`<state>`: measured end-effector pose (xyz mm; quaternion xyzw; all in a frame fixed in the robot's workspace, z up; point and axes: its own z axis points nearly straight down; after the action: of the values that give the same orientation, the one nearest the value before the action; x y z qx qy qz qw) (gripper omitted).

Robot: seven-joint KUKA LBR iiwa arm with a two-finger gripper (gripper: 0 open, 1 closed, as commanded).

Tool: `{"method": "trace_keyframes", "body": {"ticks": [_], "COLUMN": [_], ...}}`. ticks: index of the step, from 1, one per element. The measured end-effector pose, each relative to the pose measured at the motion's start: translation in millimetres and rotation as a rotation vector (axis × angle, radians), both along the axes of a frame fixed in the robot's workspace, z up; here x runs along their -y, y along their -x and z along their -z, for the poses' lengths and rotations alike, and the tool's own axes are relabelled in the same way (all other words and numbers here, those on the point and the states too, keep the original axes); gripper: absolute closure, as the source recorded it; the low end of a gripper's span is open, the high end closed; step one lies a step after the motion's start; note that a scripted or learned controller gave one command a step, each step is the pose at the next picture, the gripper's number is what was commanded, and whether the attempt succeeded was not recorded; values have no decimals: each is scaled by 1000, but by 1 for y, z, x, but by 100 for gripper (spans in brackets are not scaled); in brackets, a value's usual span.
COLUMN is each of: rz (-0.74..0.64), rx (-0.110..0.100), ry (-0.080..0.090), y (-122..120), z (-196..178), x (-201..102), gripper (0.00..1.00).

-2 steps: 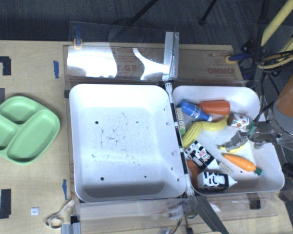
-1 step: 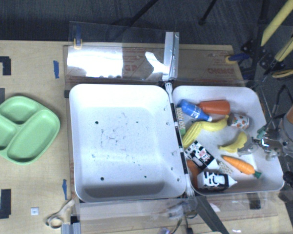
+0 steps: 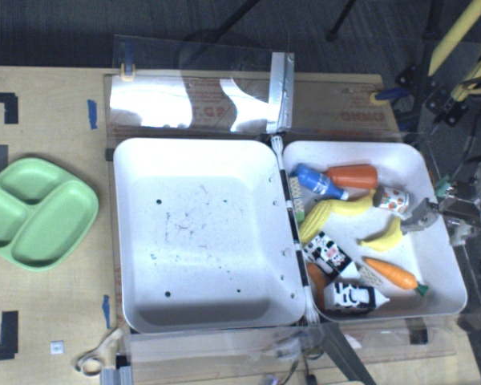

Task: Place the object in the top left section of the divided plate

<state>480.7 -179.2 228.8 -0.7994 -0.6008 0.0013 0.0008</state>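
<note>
The pincer [image 3: 421, 212] sits at the right edge of the right bin [image 3: 441, 291], low over its contents, and whether it is released or clenched I cannot tell, since it is small and partly blurred there. Nothing can be seen gripped in it.

In the camera view, the right bin holds a heap of toy foods: a blue bottle [image 3: 317, 182] and an orange-red sausage [image 3: 352, 174] at the far side, a corn cob [image 3: 329, 214] and a banana [image 3: 385, 236] in the middle, a carrot [image 3: 391, 273] and two black-and-white cartons [image 3: 329, 253] nearer. Which of these is the object to be moved is not settled by what shows; the banana and a small white pot [image 3: 394, 200] lie closest to the pincer. The left bin [image 3: 136, 167] lies between them and the target. The green divided plate [image 3: 38, 212] rests on the bench [image 3: 48, 103], well apart to the far left, with nothing in any section.

By my reading the task is barely begun: grasp, carry across and placing in the plate's top left section all remain.
</note>
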Motion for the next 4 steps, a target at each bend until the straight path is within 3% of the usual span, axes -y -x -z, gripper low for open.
{"method": "trace_keyframes", "body": {"ticks": [1, 2, 3, 4], "rz": [107, 81, 39, -155], "rx": [0, 0, -2, -1], "ry": [2, 2, 2, 1], "y": [-1, -1, -1, -1], "z": [-112, -205, -204, -205], "x": [-5, -39, -65, -99], "gripper": [0, 0, 0, 0]}}
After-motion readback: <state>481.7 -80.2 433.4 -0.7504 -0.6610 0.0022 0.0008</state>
